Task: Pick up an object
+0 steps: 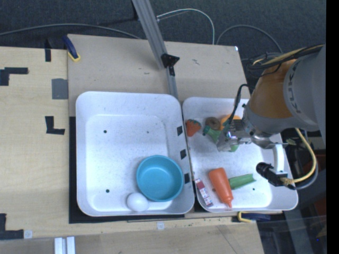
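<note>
My gripper [229, 141] is low in the right bin [265, 200], near its upper middle, with the grey and orange arm [278, 97] coming in from the right. It sits right against a green and brown object [213, 127], and something yellow-orange [228, 119] shows just above it. A small red-orange piece [193, 126] lies to the left by the bin's wall. Lower in the same bin lie an orange bottle-shaped thing [221, 186], a green piece [242, 181] and a small red and white item [203, 192].
The left bin [106, 120] holds a blue bowl [159, 178] and a white ball [137, 200] near its front edge. A grey pole [153, 30] slants over the bench behind the bins. Cables [304, 157] hang at the right of the arm.
</note>
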